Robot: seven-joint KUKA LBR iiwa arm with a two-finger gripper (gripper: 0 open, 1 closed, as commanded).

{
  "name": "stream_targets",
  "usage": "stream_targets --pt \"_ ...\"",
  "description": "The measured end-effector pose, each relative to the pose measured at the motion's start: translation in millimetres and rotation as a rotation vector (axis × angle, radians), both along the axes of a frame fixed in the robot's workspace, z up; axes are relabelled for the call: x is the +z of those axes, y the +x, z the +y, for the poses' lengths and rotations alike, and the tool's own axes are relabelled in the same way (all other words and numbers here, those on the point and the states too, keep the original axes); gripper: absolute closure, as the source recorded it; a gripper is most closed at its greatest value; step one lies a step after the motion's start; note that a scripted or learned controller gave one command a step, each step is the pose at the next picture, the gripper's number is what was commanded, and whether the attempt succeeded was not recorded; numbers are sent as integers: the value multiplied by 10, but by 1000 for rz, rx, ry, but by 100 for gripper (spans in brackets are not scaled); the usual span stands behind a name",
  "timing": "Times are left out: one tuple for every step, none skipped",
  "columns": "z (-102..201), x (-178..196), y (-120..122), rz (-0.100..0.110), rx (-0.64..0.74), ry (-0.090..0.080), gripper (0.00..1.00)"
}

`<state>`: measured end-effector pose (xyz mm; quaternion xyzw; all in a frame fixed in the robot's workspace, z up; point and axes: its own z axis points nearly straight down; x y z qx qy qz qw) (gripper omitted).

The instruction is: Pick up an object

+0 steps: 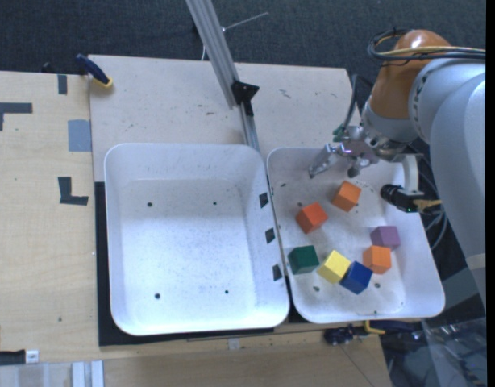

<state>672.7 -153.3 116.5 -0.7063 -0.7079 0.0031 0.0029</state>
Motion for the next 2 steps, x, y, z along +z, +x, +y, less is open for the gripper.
stream_targets --pt "2 -257 -13 0 0 -1 0" --pt "7 -151 -10 -1 1 -2 100"
